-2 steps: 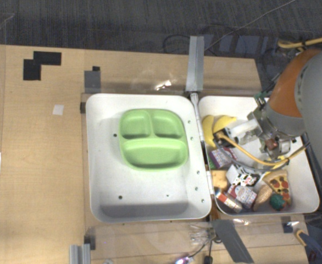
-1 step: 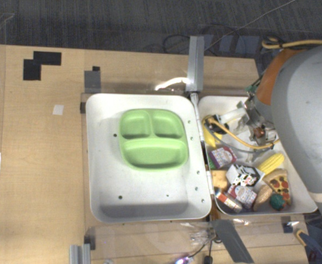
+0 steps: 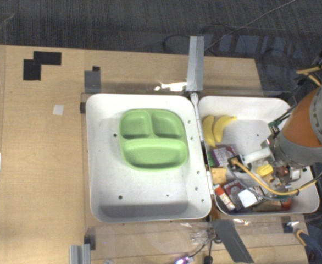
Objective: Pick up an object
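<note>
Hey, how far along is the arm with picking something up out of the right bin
Done: the arm has reached over the right bin, low above the clutter near the front. In hand: nothing that can be confirmed; the pincer sits among cables and packets, and no item is seen between its tips. Left: grasping and lifting. The bananas lie untouched, and the green divided tray rests in the left bin.

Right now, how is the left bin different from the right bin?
The left bin holds one thing, a green divided plate, lying flat near its middle; the right bin holds a jumble of small things, with bananas at its upper left. Much of the left bin's white floor shows; the right bin's floor is mostly covered. The arm reaches over the right bin, not the left. Both are shallow, white, and sit side by side.
</note>
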Available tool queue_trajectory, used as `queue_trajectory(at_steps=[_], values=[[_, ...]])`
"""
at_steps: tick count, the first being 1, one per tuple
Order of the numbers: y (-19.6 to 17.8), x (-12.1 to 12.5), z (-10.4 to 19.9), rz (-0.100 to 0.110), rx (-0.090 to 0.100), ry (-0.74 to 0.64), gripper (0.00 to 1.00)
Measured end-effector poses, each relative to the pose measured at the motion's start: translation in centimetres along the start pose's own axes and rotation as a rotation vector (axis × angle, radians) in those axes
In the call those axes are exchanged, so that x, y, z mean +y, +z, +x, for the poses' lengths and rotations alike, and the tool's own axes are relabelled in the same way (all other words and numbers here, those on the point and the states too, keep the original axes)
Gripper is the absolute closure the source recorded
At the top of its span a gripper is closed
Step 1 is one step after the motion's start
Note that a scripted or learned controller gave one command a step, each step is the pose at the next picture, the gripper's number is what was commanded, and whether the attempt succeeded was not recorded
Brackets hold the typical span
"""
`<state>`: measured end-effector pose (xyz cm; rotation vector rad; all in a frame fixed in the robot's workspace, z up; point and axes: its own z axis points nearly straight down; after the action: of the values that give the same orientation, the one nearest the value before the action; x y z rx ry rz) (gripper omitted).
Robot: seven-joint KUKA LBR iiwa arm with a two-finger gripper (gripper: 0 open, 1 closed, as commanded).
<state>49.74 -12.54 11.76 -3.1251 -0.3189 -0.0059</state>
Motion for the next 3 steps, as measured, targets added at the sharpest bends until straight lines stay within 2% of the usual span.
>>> queue_trajectory(at_steps=[1,2,3], values=[[-6.7,-6.4,0.3,0.002,-0.001,-0.013,0.0],[-13.7,-5.7,0.3,0.0,-0.001,-0.004,0.0],[-6.9,-8.3,5.6,0.002,-0.005,-0.004,0.0]])
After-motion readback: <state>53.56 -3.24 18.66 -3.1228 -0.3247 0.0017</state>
